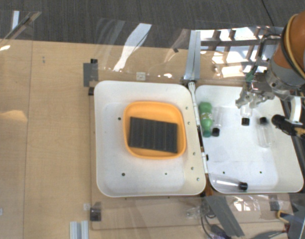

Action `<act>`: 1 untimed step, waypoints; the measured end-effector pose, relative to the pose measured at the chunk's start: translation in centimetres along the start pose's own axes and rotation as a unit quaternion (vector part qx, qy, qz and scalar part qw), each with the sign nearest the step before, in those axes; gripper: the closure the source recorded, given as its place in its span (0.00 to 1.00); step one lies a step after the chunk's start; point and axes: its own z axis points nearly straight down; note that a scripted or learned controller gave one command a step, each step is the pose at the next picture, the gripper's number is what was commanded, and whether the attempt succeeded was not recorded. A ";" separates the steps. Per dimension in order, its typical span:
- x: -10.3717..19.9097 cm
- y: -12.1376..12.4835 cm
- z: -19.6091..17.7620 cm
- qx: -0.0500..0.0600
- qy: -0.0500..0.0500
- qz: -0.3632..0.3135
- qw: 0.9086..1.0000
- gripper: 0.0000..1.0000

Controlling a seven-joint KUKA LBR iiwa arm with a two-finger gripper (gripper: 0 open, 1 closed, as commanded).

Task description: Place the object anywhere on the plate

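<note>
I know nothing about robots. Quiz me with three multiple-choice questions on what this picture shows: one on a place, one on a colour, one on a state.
1. Where is the plate?
A. left bin
B. right bin
C. bare bench

2. What colour is the plate's rim?
A. blue
B. orange
C. red

3. What lies on the plate?
A. a dark ridged slab
B. the green object
C. the pincer

Answers:
1. A, it sits in the left bin.
2. B, its rim is orange.
3. A, the dark slab rests there; the green object is in the right bin, and the pincer hangs over that bin.
</note>
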 end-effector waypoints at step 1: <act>0.0 0.0 0.0 0.000 0.000 0.000 1.000 0.00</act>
